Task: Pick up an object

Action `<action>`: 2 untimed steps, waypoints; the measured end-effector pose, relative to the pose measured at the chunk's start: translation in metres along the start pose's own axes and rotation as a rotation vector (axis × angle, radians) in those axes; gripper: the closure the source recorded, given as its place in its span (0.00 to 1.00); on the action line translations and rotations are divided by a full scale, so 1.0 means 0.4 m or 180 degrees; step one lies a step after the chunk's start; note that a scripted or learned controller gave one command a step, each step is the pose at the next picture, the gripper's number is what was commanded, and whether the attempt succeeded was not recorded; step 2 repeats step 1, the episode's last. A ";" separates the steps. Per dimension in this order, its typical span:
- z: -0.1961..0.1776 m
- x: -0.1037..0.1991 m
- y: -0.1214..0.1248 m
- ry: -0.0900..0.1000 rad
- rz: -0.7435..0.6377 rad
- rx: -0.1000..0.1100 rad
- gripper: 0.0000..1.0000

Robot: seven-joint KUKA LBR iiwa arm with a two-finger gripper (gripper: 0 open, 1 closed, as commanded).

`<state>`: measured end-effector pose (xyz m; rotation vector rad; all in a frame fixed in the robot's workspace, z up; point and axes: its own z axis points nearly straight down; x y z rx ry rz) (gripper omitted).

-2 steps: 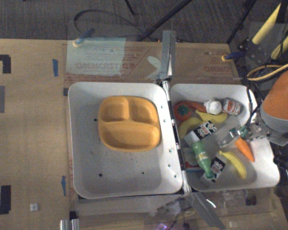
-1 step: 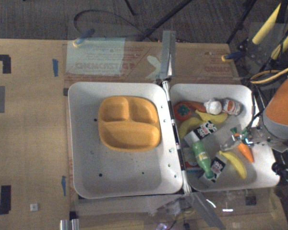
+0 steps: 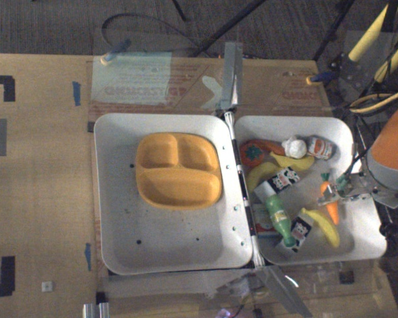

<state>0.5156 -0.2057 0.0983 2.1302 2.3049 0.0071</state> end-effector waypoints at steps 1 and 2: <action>-0.292 0.146 0.103 -0.0006 -0.0206 0.0007 1.00; -0.292 0.146 0.103 -0.0006 -0.0206 0.0007 1.00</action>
